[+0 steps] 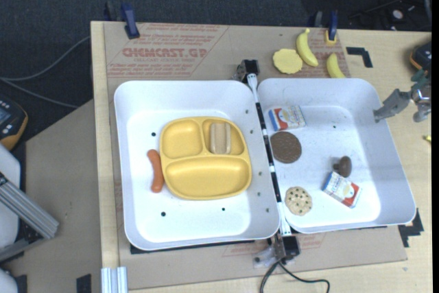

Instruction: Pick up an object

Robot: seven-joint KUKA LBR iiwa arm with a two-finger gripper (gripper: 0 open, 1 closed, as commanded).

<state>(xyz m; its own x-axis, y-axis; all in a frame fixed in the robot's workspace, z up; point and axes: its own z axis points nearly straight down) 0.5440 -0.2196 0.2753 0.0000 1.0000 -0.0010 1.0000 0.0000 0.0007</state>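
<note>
- From my remote seat I see the desk (110,147) carrying two shallow white bins side by side: the left bin (137,216) and the right bin (384,168).
- The gripper (415,98) sits at the far right edge of the view, over the right bin's upper right rim. A grey part juts leftward from it toward the bin.
- I cannot tell how the jaws stand; they are too small and cut off by the edge. Nothing shows between them.
- In the left bin lies a yellow divided plate (206,175). A pale brown bread roll (219,137) rests in its upper right compartment.
- A small orange sausage (156,170) lies just left of the plate, on the bin floor.
- In the right bin, a white carton with red and blue print (286,117) lies near the upper left.
- A dark brown round cookie (285,147) sits just below that carton.
- A chocolate chip cookie (298,200) lies near the bin's lower left.
- A small dark brown lump (342,165) sits near the middle, just above a red and white box (341,189).
- Beyond the right bin, on the desk, lie a banana (307,48), a yellow flat round piece (287,61) and a second banana (335,66).
- All these things lie well apart from the gripper.
</note>
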